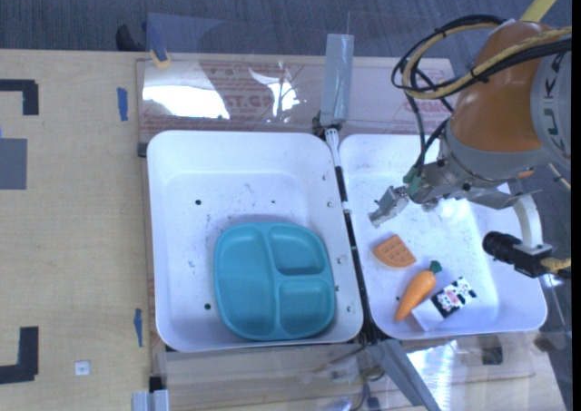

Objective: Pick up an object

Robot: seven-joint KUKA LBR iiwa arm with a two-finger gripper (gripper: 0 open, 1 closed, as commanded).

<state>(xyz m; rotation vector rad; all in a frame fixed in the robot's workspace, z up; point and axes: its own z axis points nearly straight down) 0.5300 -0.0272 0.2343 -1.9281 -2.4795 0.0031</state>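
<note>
2 bins (182,160), "KU" on arm (558,96)

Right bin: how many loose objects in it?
3. Orange cracker-like piece mid-bin, toy carrot below it, small black-and-white block beside the carrot's right. The arm may hide more.

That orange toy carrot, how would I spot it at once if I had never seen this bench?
Look in the right-hand white bin, toward its near edge. The carrot lies at a slant between a flat tan cracker-like piece and a small black-and-white block. It alone is long, tapered and bright orange with a green tip.
</note>
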